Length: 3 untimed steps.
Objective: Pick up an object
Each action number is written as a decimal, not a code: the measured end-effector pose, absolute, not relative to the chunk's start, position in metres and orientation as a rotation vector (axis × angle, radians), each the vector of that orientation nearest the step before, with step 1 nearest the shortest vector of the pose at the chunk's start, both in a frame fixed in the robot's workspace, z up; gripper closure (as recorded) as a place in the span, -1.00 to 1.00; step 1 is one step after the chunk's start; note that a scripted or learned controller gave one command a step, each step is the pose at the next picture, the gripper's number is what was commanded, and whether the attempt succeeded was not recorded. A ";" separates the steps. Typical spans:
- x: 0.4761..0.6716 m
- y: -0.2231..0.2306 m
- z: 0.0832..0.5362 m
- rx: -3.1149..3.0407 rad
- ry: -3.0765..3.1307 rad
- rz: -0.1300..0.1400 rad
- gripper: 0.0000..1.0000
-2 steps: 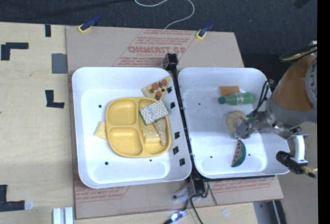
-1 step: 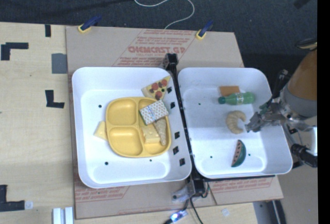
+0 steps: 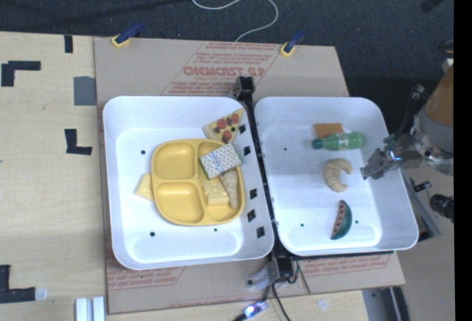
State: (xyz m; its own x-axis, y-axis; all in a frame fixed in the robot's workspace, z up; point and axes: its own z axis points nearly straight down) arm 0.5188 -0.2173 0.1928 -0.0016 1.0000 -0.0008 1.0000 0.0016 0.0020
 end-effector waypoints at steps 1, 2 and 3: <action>0.520 -0.217 0.226 2.218 2.222 0.002 1.00; 0.557 -0.169 0.233 2.213 2.230 0.002 1.00; 0.589 -0.121 0.219 2.215 2.230 -0.001 1.00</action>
